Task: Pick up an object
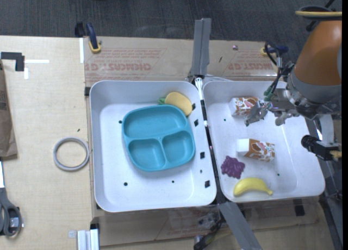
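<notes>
Two white bins sit side by side. Right bin (304,189) holds two orange-and-white cartons (244,104) (256,149), purple grapes (232,166), yellow banana (252,187). Gripper (260,112) hangs beside the upper carton, fingers apart, holding nothing.

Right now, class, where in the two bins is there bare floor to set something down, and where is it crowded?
Left bin: bare floor in front of the blue tray and along its left side. Right bin: a bare patch between the upper carton and the lower carton. Crowded: the near part, around the lower carton, purple grapes and banana.
</notes>
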Robot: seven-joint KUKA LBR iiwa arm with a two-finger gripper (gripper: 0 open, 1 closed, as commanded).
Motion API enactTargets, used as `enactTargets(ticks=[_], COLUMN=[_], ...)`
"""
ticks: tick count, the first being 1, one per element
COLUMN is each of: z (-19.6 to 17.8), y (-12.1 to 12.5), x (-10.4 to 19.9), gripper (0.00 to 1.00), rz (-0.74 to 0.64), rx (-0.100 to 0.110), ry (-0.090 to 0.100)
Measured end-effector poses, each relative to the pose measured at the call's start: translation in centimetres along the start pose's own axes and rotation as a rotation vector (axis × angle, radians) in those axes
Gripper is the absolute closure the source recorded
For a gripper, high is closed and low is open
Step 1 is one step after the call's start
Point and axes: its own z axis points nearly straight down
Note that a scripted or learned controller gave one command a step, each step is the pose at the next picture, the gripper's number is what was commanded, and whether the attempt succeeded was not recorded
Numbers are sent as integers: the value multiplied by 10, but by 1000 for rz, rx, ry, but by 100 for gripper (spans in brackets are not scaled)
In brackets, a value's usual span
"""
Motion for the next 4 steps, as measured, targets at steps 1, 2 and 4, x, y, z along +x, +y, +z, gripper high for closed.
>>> enactTargets(ticks=[1, 2, 4], z=[121, 120, -19], y=[-58, -17, -2], x=[-63, -61, -26], gripper=[0, 0, 100], rz=[-222, -400, -411], rx=[-3, -5, -4], ry=[1, -1, -2])
